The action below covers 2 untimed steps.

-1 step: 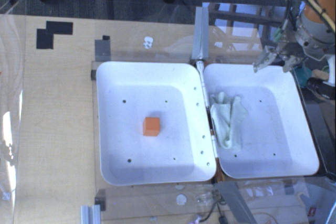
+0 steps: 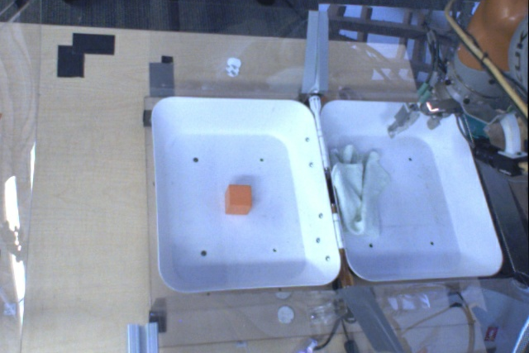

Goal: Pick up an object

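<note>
A small orange cube [image 2: 239, 199] sits near the middle of the left white plastic bin [image 2: 178, 128], alone on its floor. In the right white bin [image 2: 463, 202], a crumpled pale green cloth [image 2: 359, 190] lies against the wall next to the divider between the two bins. The gripper [image 2: 416, 116] hangs over the far edge of the right bin, its thin metal fingers [image 2: 400, 121] spread slightly apart with nothing between them, touching nothing I can make out. The cloth lies near, just below and left of the fingers; the cube is well apart, across in the other bin. Both bins rest on a light wooden table [image 2: 74, 202]
</note>
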### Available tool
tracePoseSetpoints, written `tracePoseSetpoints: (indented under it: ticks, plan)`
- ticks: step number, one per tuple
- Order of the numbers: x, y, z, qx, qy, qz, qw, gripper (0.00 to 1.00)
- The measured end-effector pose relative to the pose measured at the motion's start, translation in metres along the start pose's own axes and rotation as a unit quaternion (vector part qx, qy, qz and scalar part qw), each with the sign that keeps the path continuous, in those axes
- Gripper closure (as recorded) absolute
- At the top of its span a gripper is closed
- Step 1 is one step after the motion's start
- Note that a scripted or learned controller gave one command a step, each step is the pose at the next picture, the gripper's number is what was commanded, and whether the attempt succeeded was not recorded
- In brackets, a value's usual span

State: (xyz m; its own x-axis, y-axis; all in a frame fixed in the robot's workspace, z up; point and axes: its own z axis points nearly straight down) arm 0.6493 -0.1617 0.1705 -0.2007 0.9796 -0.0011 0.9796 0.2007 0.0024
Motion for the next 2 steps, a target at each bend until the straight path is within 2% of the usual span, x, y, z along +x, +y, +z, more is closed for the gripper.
tracePoseSetpoints:
  ticks: [1,2]
  plan:
    - [-0.0150,0.0185,0.0799,-0.001,-0.001,-0.011,0.9999,0.00]
    - [-0.0150,0.0184,0.0802,-0.001,-0.001,-0.011,0.9999,0.00]
